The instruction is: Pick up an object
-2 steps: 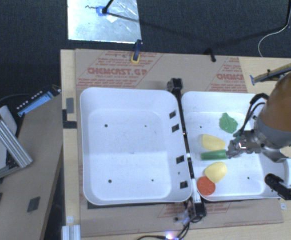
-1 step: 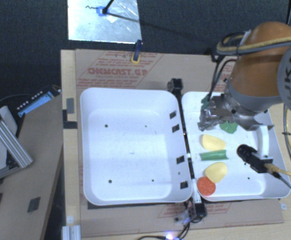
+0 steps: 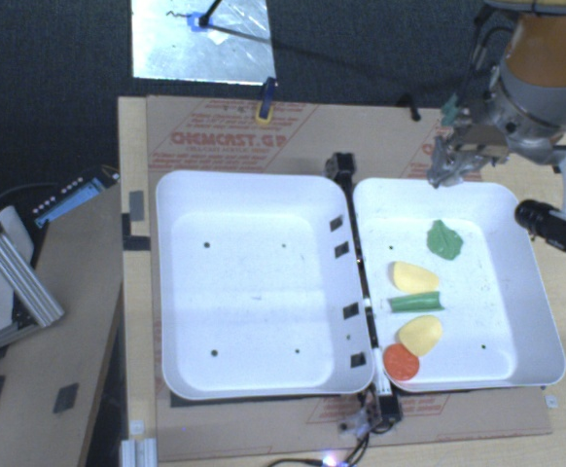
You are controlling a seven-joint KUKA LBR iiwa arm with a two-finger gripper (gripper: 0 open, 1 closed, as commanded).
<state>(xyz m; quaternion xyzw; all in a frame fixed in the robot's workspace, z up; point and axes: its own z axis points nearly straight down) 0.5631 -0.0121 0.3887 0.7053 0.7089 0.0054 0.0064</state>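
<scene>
The right bin (image 3: 526, 290) holds several small objects in a rough column. A green leafy piece (image 3: 445, 240) lies nearest the back. Below it are a yellow piece (image 3: 414, 277), a green stick-shaped piece (image 3: 416, 303), another yellow piece (image 3: 420, 334) and a red round piece (image 3: 401, 362) at the front left corner. My gripper (image 3: 445, 172) hangs above the back rim of the right bin, behind and slightly left of the green leafy piece. Nothing shows between its fingers.
The left bin (image 3: 176, 290) sits beside the right one, joined by a black hinge strip (image 3: 357, 280). A shiny metal sheet (image 3: 203, 27) lies at the back. A yellow and blue clip (image 3: 265, 107) stands on the cardboard behind the left bin.
</scene>
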